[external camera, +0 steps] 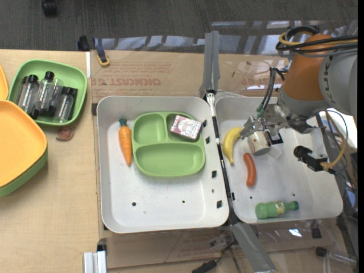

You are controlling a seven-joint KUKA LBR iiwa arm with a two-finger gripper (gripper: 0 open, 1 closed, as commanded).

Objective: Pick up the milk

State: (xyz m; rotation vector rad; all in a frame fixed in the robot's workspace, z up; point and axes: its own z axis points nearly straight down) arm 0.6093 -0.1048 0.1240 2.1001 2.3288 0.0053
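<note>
The milk [259, 143] is a small white and tan carton in the right bin [318, 209], just right of the banana. My gripper [261, 135] hangs from the orange-banded wrist directly over it. Its dark fingers [249, 131] stand on either side of the carton and press against it. The carton is tilted and appears to be held just above the bin floor.
A yellow banana [230, 143], a red sausage [249, 169] and a green bottle [276, 209] lie in the right bin. The left bin [159, 209] holds a carrot [125, 142] and a green divided plate [169, 144] with a pink packet [186, 127].
</note>
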